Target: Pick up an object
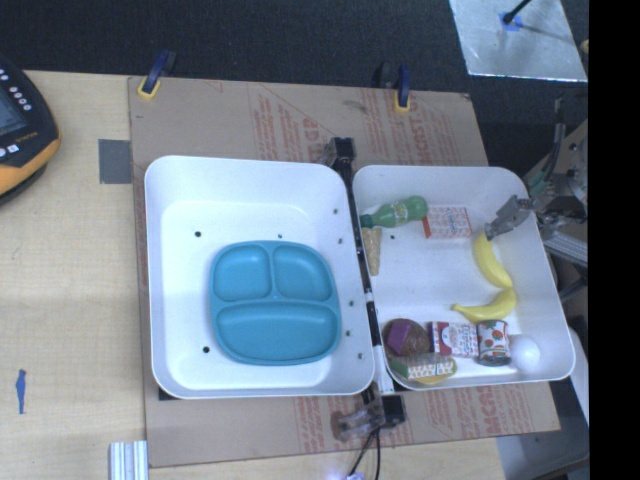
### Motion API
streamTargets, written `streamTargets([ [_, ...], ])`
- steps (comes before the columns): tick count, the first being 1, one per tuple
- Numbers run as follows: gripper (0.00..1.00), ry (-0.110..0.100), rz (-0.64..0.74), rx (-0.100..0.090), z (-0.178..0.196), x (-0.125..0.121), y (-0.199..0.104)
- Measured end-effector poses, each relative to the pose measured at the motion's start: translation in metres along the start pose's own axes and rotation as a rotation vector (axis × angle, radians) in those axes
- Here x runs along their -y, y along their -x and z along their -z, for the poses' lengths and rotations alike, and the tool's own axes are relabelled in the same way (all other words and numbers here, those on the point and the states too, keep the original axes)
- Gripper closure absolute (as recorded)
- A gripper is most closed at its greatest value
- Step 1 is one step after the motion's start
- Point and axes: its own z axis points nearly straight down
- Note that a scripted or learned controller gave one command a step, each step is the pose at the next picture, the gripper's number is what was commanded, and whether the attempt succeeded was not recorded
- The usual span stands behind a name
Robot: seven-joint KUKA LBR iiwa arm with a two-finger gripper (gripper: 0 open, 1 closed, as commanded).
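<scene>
Your bench holds two white bins: the right bin [455,183] carries a banana [492,283], with the gripper [508,214] just above its upper end, too small to judge. Beside it: green bottle [397,212], unreadable small cartons [465,339]. Left bin [170,193]: blue divided plate [275,302].

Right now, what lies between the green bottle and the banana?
In the camera view, a small red-and-white packet lies between the green bottle and the banana.

Curved yellow banana [493,286], right bin [540,268]
</scene>
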Motion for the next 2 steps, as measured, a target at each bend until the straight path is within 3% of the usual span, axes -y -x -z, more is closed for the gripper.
streamTargets([
  [1,0.0,0.001,0.007,-0.001,-0.125,-0.038,-0.003],
  [2,1.0,0.005,0.007,0.001,-0.108,-0.038,-0.002],
])
